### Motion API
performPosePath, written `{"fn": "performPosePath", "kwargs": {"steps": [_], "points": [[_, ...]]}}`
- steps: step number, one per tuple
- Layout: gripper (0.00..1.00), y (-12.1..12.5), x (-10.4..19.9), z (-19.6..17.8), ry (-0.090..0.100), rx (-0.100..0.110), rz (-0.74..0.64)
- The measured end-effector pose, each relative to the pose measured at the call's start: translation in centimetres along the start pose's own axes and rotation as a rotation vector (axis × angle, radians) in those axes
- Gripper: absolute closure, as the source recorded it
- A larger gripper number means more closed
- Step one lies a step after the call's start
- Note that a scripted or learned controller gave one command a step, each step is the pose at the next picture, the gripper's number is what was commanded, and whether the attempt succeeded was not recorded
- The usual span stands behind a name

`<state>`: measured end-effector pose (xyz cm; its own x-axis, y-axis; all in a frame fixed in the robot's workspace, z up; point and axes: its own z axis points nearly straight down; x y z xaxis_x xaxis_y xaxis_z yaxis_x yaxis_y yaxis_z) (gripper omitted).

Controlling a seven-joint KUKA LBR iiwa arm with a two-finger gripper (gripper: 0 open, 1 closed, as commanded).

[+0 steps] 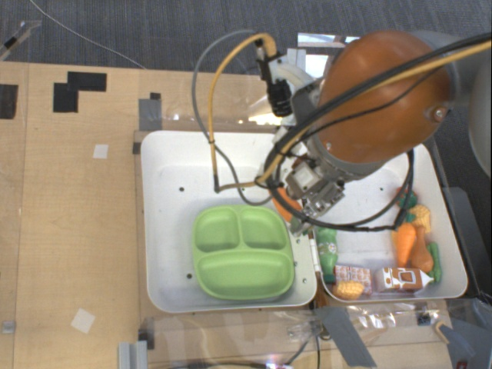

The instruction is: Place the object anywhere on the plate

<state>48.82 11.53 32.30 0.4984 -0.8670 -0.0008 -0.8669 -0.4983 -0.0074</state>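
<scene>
- Nearest you, along the front of the right-hand shallow white bin point(453, 283), lie the toy foods: a small printed carton point(401, 280), a yellow corn piece point(350, 289), a green packet point(327, 250) and, further right, an orange plastic carrot point(404, 241).
- In the left-hand shallow white bin point(165, 206) you have the light green three-compartment plastic plate point(243, 252), sitting toward the front right corner with nothing on it.
- Just behind the plate's right rear corner, at the divide between the bins, the end effector point(301, 215) hangs low under the grey arm and its cables.
- Pressed against it is a small orange object point(285, 204), which you should take as the task's thing; it sits just off the plate's rim, not over a compartment.
- You cannot tell whether the fingers are wide, narrow or closed on that orange piece, as wrist hardware and cables hide them.
- The relation that matters: the plate lies to the camera's left and toward you from the end effector, so I judge a short carry that way puts the object over the rear right compartment.
- Farthest back, the big orange joint housing point(384, 91) looms over the desk point(69, 229).
</scene>
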Motion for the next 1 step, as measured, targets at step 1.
{"fn": "performPosePath", "kwargs": {"steps": [1], "points": [[1.00, 1.92, 3.39, 1.50, 0.001, -0.001, -0.214]]}}
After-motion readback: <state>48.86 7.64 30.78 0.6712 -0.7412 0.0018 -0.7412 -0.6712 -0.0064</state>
